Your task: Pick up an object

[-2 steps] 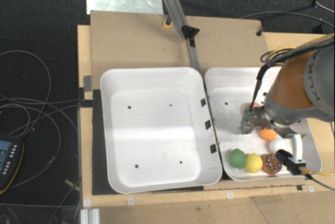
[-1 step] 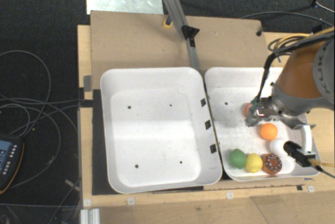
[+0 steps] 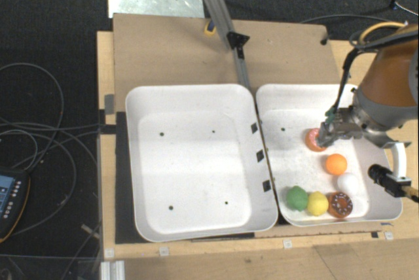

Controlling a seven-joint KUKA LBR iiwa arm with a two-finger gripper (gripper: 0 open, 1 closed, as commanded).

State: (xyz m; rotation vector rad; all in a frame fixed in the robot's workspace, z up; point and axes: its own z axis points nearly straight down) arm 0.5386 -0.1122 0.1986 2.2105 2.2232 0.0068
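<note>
Bench (image 3: 170,43): tan board on a pale wooden frame, set on dark carpet, with loose black cables (image 3: 39,141) trailing on the floor at the left and a handheld controller (image 3: 10,200) by the bench's left edge. A grey pole (image 3: 216,0) slants down from the top of the view to the seam between the bins. Left bin (image 3: 190,161): shallow, white, a few small dark holes in its floor. Right bin (image 3: 288,135): shallow, white, contents grouped at its right and near side — an orange ball (image 3: 336,164), a white egg-like piece (image 3: 347,182), a green piece (image 3: 297,197), a yellow piece (image 3: 317,203) and a chocolate doughnut (image 3: 340,205) in a row along the near wall. My pincer (image 3: 325,136) sits low in the right bin, directly over a pink-red round object (image 3: 315,140), which shows at its left side and appears to touch it; whether I am open, closed or gripping it I cannot tell.
</note>
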